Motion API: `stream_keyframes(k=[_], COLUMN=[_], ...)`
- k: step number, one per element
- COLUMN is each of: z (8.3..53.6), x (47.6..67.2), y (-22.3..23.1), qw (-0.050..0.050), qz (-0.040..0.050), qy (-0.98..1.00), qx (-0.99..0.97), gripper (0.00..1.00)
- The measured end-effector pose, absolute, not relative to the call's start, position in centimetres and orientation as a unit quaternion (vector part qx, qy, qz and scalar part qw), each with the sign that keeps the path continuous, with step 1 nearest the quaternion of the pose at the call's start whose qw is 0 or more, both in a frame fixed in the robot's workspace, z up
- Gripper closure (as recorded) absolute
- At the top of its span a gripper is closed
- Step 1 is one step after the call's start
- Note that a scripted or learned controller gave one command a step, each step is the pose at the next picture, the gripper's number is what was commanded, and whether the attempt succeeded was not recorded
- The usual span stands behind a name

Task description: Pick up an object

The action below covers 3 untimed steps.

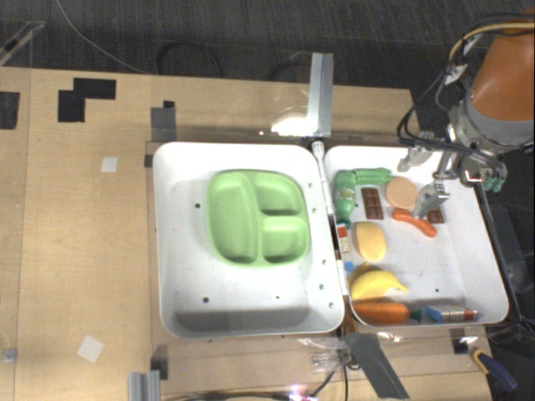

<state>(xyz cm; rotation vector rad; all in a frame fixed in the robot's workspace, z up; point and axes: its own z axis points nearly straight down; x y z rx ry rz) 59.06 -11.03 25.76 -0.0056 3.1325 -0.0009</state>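
Bins: two white bins side by side on the bench; left bin (pixel 175 224), right bin (pixel 468 257).
Left bin: one green tray (pixel 255 217) with three compartments, lying about the middle of the bin.
Right bin: a cluster of small things, mostly in its left half and along its near wall.
Green bottle: one (pixel 349 187), at the far left corner of the right bin, its cap end pointing right.
Chocolate bars: two; one bar (pixel 371 201) just beside the bottle, a smaller bar (pixel 435 215) further right, partly under the gripper.
Tan disc: one (pixel 402 194), between the two bars, near the far wall.
Carrots: two; a small carrot (pixel 415 222) just below the disc, near the gripper; a larger carrot (pixel 382 312) against the near wall.
Yellow things: two; a pale lemon-like piece (pixel 370 241) mid-left, and a banana (pixel 377 285) nearer, just above the larger carrot.
Marker-like sticks: along the near wall, right of the larger carrot (pixel 450 314); number hard to tell.
Arm: one, its orange band (pixel 501 82) at the upper right, reaching over the far right part of the right bin.
Gripper: one (pixel 434 197), low over the bin just above the small carrot and smaller bar; whether the claw is released or clenched cannot be told, and nothing is seen between its tips.
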Motion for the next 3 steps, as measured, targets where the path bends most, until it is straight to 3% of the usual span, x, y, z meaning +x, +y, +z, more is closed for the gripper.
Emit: stream_keyframes(k=[1,2,3], z=[9.8,9.5,9.4], x=[59.6,62.1,58.2], y=[-14.3,-11.3,-10.4], qw=[0.008,0.007,0.014], qz=[-0.0016,-0.0021,-0.0005], qy=[0.999,1.000,0.997], qx=[-0.052,0.022,0.072], gripper=[0.00,0.00,0.00])
